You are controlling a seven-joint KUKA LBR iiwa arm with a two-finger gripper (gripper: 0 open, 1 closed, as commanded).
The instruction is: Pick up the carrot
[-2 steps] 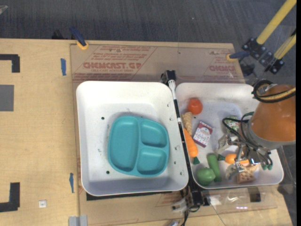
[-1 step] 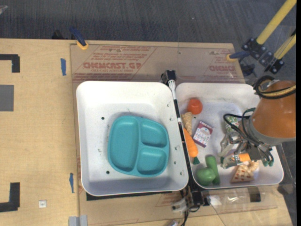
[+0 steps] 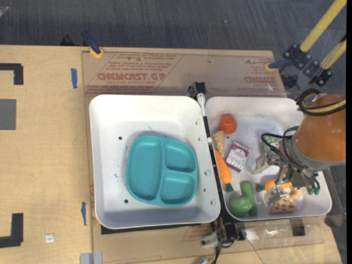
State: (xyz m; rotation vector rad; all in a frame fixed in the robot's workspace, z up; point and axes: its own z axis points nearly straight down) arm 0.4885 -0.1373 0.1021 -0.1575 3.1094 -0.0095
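Right bin (image 3: 258, 106), carrot (image 3: 223, 168) left of fingers (image 3: 283, 181)

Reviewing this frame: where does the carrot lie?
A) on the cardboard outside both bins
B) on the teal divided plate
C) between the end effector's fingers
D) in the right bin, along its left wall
D: the carrot lies in the right bin against its left wall, apart from the end effector and off the teal plate.
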